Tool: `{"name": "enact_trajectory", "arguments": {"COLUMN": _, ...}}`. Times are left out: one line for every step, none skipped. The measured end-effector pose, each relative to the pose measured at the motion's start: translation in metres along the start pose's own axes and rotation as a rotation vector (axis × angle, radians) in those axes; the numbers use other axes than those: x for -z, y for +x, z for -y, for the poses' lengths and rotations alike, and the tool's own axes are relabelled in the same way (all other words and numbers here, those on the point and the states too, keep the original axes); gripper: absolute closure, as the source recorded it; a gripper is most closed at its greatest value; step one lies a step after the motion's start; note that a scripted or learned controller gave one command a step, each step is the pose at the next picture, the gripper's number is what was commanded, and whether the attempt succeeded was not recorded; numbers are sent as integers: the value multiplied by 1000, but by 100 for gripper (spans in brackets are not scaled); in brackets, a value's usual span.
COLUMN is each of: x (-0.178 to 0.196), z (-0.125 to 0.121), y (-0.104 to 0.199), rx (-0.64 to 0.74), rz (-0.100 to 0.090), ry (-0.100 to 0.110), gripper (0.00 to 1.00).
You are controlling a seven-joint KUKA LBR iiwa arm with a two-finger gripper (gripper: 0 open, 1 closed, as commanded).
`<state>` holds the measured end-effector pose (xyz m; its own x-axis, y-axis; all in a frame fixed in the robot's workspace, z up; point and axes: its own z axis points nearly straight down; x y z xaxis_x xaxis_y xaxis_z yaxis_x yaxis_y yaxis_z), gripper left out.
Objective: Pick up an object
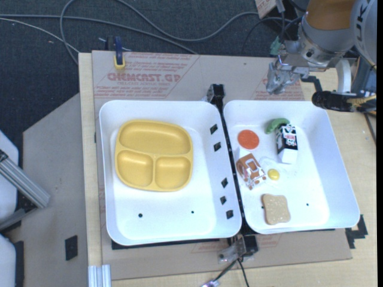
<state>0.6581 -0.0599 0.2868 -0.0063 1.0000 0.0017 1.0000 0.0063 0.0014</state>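
My gripper hangs above the far edge of the right bin, behind the toy foods and with nothing between its fingers. In that bin lie a green piece, a small black-and-white milk carton, an orange-red disc, a brown-and-white wrapped snack, a little yellow piece and a tan slice of toast. All of them rest on the bin floor, apart from the gripper.
The left bin holds a yellow three-compartment plate. A black clip strip runs between the bins. Cardboard lies under both, with a blue-and-yellow clamp at its far-left edge. Cables trail across the dark floor behind.
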Motion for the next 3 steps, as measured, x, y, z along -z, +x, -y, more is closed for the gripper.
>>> {"name": "enact_trajectory", "arguments": {"x": -29, "z": -3, "y": 50, "rx": -1, "rz": -1, "ry": 6, "gripper": 100}}
{"name": "enact_trajectory", "arguments": {"x": -54, "z": 0, "y": 100, "rx": -1, "rz": -1, "ry": 7, "gripper": 100}}
{"name": "enact_trajectory", "arguments": {"x": -50, "z": -4, "y": 152, "rx": -2, "rz": 0, "ry": -1, "gripper": 100}}
